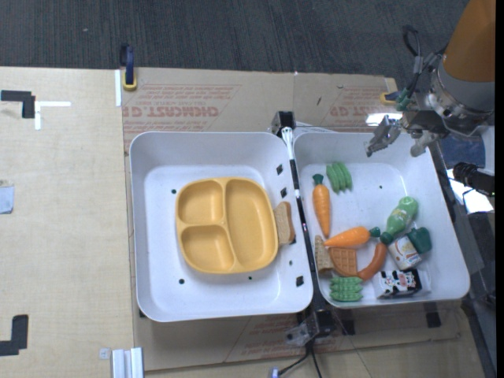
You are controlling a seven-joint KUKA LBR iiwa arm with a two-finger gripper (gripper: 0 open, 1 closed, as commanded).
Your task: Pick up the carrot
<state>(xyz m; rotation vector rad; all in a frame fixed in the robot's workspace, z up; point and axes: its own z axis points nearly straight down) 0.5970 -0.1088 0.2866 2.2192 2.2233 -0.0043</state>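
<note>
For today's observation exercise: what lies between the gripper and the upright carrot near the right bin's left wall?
In the camera view, between the gripper and that carrot lie the green pea pods and bare white floor of the right bin.

The arm [472, 46] enters from about two o'clock, its orange band at the frame's corner. The gripper [400, 138] points toward eight o'clock, fingers spread apart and holding nothing.

Arm [472, 46] cut off at right edge, bread slice [284, 224] partly under tray [227, 225]
</note>
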